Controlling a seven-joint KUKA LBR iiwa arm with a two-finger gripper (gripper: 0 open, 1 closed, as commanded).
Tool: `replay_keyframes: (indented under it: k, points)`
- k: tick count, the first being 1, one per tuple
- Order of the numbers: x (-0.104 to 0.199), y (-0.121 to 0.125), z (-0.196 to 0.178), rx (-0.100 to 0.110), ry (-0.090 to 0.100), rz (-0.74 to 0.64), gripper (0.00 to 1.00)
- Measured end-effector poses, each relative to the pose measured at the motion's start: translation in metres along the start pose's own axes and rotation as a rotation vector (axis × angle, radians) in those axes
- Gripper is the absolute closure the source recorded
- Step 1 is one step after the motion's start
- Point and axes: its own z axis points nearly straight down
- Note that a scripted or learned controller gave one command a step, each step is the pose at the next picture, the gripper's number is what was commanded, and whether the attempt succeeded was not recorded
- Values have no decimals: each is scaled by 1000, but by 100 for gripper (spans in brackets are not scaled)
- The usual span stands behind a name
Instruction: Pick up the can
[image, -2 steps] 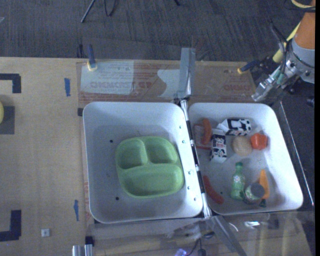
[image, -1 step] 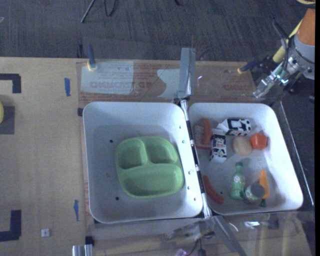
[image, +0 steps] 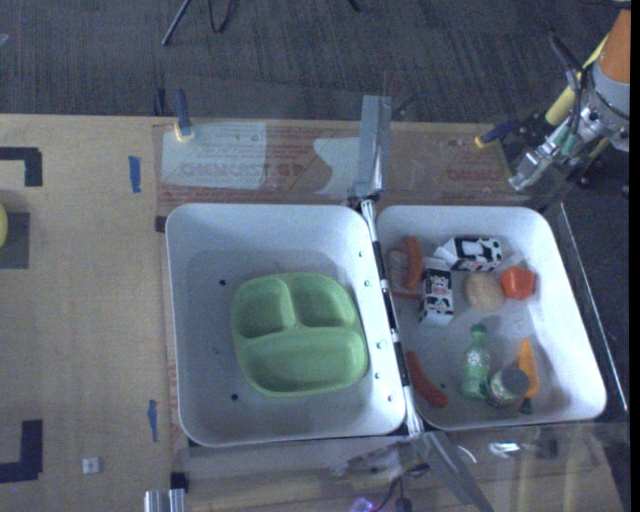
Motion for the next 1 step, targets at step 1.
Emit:
replay_keyframes:
  k: [1]
  points:
    - [-13,-15,1,5,22,-1084,100]
